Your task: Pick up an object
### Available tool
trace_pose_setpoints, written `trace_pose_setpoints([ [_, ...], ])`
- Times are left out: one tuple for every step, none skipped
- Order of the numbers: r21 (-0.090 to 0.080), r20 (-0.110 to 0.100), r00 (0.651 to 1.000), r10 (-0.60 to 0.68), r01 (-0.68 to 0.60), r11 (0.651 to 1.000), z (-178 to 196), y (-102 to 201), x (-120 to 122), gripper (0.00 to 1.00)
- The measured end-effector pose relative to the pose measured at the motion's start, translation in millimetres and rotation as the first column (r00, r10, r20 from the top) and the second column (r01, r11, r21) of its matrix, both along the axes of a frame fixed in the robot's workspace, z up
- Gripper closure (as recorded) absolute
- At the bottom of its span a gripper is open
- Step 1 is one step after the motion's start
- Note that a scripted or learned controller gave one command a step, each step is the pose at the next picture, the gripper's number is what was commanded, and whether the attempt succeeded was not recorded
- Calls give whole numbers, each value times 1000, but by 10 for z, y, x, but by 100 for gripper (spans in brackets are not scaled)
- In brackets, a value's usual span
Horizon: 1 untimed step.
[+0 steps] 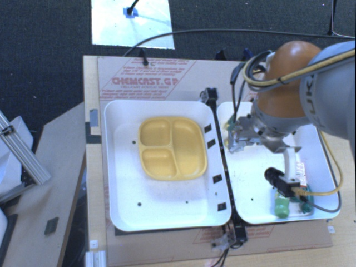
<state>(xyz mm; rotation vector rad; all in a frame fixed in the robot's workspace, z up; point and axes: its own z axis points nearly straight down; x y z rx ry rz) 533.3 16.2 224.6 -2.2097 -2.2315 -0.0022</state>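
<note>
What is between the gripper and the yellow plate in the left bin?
No loose thing. The gripper hangs at the left edge of the right bin; the yellow plate lies in the left bin. Between them runs the seam where the bins' rims meet, likely crossable from above.

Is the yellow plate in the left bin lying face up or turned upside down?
Face up. The yellow plate lies flat in the left bin, and its three hollow compartments open toward the camera.

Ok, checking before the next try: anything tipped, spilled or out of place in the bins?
Nothing stands out. The yellow plate lies flat, face up, in the left bin; a small green block sits in the right bin.
</note>
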Motion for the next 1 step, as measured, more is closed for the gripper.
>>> trace_pose_setpoints([
  [1, 0, 1000, 2, -2, 1000, 19, 620, -116, 100],
])
